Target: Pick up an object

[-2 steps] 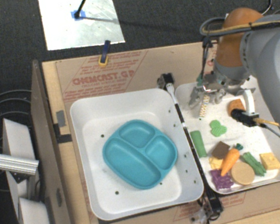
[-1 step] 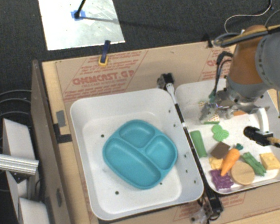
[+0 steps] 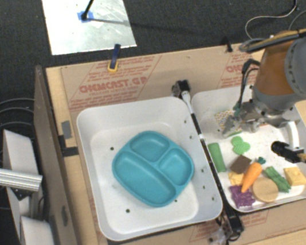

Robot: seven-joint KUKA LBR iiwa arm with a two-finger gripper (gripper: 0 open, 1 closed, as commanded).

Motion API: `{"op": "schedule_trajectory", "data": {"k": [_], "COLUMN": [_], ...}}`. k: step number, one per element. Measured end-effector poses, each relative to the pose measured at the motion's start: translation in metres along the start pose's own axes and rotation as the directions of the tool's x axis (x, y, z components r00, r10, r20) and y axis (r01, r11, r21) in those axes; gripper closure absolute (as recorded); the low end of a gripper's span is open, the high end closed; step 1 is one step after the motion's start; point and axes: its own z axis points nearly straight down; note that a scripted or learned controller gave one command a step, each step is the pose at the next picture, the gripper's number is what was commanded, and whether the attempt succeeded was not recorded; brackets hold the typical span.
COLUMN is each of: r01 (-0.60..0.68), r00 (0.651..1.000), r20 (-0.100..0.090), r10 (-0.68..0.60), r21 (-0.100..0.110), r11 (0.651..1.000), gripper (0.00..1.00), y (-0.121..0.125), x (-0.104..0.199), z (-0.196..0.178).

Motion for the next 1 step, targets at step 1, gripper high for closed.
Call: {"op": "schedule_trajectory", "data": {"k": [1], "r01": [0.006], "r00": [1.000], "r20": [0.000], "r10": [-0.006], "r21": [-0.007], "r11": [1.000], "gripper": [0.00], "y": [0.0409], "x": [0.0061], "z": [-0.0013]}}
